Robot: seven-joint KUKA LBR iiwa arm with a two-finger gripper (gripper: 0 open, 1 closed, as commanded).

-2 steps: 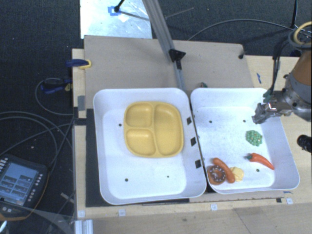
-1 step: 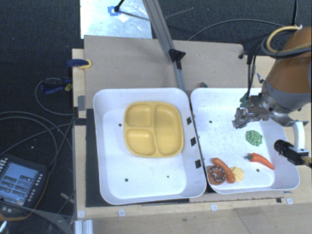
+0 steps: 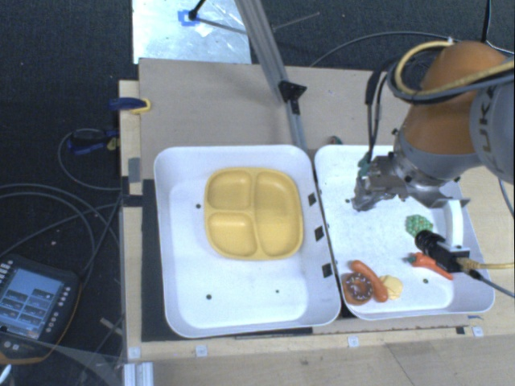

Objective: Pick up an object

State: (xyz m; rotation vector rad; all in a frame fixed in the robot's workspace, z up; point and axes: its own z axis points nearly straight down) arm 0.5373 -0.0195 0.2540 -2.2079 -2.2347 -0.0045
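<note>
you're early in the pick: the gripper [image 3: 364, 197] hangs over the right bin [image 3: 338, 167], nothing visibly between its fingers; whether it is spread, i cannot tell. the hotdog [image 3: 368, 277], donut [image 3: 355, 289] and carrot [image 3: 430, 265] lie near the front edge, unlifted.

We're seeing two white bins [image 3: 241, 312] that look like smooth plastic with a slight sheen. In the left one, a yellow divided plate [image 3: 253, 213] is reading as glossy moulded plastic. The bench [image 3: 209, 103] under the bins is looking like matt, plain wood or board. Right of the plate, the gripper [image 3: 366, 193] is showing dull grey metal, and the arm's orange band [image 3: 463, 79] above it is catching light like glossy painted shell.
</note>
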